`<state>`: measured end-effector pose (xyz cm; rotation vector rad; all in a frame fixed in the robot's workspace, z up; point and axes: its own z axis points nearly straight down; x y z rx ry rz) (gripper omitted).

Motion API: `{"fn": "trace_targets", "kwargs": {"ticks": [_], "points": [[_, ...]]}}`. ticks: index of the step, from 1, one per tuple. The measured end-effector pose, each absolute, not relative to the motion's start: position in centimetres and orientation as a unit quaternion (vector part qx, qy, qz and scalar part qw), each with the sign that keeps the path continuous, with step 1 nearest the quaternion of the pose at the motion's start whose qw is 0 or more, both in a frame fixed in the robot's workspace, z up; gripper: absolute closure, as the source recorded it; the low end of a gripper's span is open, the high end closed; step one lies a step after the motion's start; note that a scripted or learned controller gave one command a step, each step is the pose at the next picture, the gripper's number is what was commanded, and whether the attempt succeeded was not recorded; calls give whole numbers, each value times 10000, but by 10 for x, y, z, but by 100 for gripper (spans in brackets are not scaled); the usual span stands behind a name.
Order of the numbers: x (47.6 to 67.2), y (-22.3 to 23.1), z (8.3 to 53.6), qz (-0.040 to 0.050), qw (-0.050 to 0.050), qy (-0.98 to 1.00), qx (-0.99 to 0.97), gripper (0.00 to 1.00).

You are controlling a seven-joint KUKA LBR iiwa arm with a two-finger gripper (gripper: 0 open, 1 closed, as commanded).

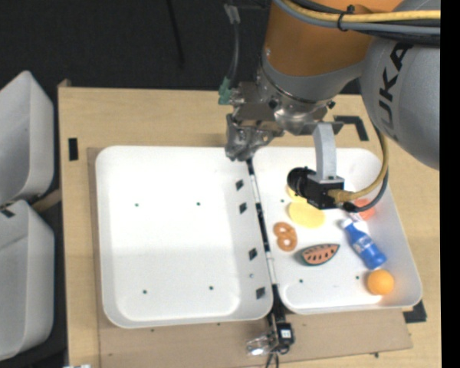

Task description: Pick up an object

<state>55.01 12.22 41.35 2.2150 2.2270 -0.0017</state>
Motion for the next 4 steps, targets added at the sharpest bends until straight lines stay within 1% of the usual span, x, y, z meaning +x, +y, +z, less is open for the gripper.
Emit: {"fn": "trace_targets", "kwargs": {"ticks": [1,2,3,4], "points": [[495,68,345,-61,-29,7055,7086,100],[491,110,468,42,29,7096,7046,100],[488,61,263,-93,-53,7056,7085,100],[492,64,382,30,30,7081,7061,100]]}}
